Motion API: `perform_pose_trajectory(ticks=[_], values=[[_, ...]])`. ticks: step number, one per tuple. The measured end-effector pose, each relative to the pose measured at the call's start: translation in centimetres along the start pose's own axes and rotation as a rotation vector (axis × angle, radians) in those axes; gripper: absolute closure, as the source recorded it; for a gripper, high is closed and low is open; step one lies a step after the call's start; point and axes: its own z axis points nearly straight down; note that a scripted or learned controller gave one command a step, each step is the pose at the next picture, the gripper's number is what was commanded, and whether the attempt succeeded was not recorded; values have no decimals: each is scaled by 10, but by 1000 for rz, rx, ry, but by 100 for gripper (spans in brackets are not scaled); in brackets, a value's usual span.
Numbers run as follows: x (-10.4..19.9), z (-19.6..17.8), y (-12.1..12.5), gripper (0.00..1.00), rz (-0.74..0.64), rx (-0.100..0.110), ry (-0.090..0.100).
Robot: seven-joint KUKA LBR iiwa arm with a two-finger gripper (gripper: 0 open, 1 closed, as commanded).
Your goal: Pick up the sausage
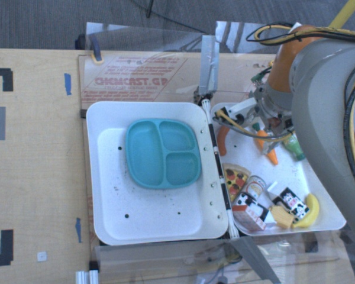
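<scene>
Reddish-brown sausage (pixel 223 141) lies in the right bin (pixel 328 209), tight against that bin's left wall, just beside the divider between the two bins. Long axis runs roughly top-to-bottom in the camera view, slightly curved. Claw (pixel 261 122) hangs over the upper part of the same bin, to the right of the sausage and a little higher in the picture; near, but apart, no contact visible. Claw state: cannot tell, the wrist hardware, cables and the grey arm (pixel 328 93) crowd that spot, and nothing can be made out as held. An orange carrot (pixel 268 147) and a green item (pixel 294 148) sit directly below the claw, so they are closer to it than the target is. Judgement: next move needs a shift left toward the wall, with the grasp set across the sausage's short width; the wall leaves little room on that side. Teal divided plate (pixel 163 152) sits in the left bin (pixel 106 218), irrelevant here. Pizza slice (pixel 235 176), banana (pixel 310 212) and small cartons lie lower in the right bin. The arm cuts off the right bin's upper right corner.
</scene>
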Motion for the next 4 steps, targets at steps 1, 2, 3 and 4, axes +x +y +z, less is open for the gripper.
perform_pose_trajectory(ticks=[1, 2, 3, 4], values=[[0, 9, -2, 0, 182, 1, 6], [0, -2, -1, 100, 186, 0, 8], [-43, 7, -17, 100, 179, -5, 14], [-42, 8, -18, 0, 178, -4, 15]])
